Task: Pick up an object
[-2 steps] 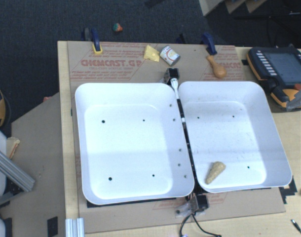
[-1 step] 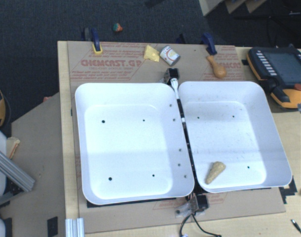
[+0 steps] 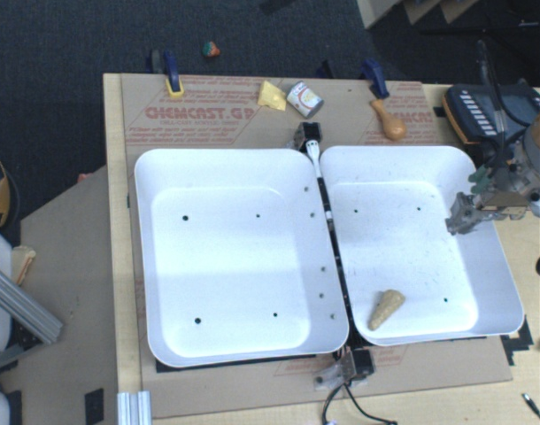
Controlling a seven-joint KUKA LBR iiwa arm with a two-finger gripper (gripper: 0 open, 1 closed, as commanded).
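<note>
A small tan cone [image 3: 386,308] lies in the right bin [image 3: 482,312], near its front wall. The gripper [image 3: 459,219] hangs over the right side of that bin, well apart from the cone. I cannot tell how it is set. The left bin [image 3: 155,237] sits just beside. A yellow block [image 3: 272,96] rests on the bench [image 3: 119,149].
</note>
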